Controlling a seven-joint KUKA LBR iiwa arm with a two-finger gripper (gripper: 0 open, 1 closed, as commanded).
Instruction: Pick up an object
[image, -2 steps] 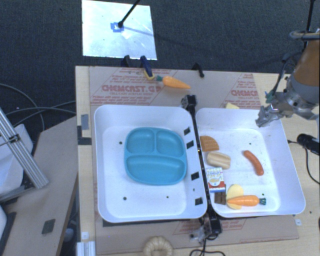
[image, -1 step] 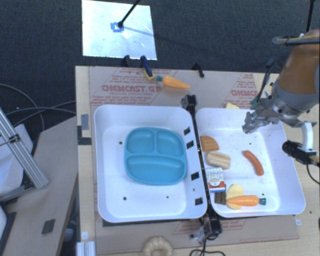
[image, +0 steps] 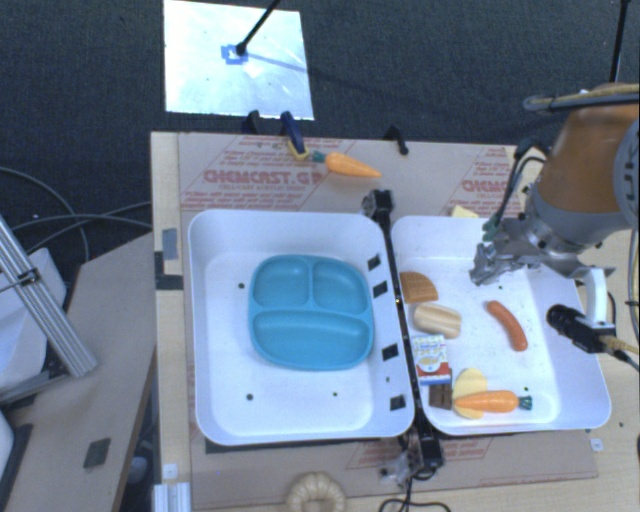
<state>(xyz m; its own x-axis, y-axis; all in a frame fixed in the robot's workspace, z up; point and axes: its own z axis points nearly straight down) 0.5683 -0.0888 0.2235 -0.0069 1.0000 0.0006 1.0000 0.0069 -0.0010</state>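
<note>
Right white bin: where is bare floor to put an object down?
In the right white bin, bare floor lies right of the red sausage and at the far left corner above the brown bread roll. Its near left side is crowded with toy food.

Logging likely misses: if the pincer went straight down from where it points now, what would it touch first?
Probably bare floor of the right bin. The pincer hangs just up-left of the sausage, right of the bread roll. From this slanted view depth is unclear, so the sausage could be grazed.
</note>
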